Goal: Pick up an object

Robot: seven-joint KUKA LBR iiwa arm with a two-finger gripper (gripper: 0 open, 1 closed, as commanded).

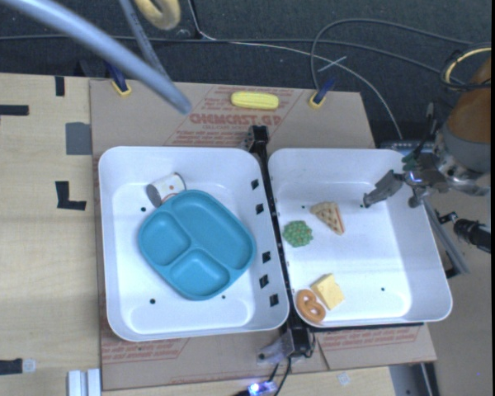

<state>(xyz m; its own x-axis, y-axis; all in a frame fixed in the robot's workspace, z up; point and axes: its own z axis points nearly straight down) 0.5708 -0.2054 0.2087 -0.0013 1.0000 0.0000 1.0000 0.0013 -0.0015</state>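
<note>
Two white bins sit side by side on my worktop. My gripper [396, 190] hangs over the right bin's [412, 299] far right corner, its dark fingers [379, 193] spread apart with nothing between them. Below it in that bin I see a pizza slice [328, 217], a green broccoli piece [298, 233], a yellow cheese block [328, 290] and a pretzel [309, 305] touching it. In the left bin [120, 221] lies a blue divided plate [196, 242] beside a small cup [165, 190].
</note>
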